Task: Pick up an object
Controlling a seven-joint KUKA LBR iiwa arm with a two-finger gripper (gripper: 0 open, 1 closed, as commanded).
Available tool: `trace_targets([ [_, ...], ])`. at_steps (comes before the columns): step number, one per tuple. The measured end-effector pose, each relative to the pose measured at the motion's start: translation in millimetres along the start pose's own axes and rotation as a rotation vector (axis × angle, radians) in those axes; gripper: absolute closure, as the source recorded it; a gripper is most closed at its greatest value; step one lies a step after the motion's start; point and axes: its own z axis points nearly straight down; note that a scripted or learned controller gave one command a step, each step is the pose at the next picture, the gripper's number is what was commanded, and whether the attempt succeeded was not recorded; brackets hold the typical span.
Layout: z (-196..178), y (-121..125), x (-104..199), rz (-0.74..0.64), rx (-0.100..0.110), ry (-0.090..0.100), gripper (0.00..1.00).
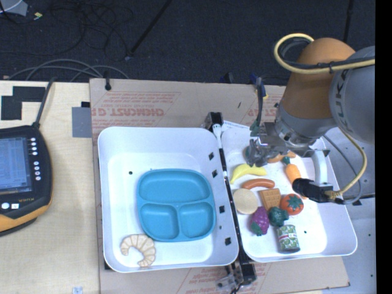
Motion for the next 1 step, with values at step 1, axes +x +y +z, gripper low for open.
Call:
trace_targets([
  [1,-14.4,3.6,0.2,-0.002,-0.008,0.0,1.0],
])
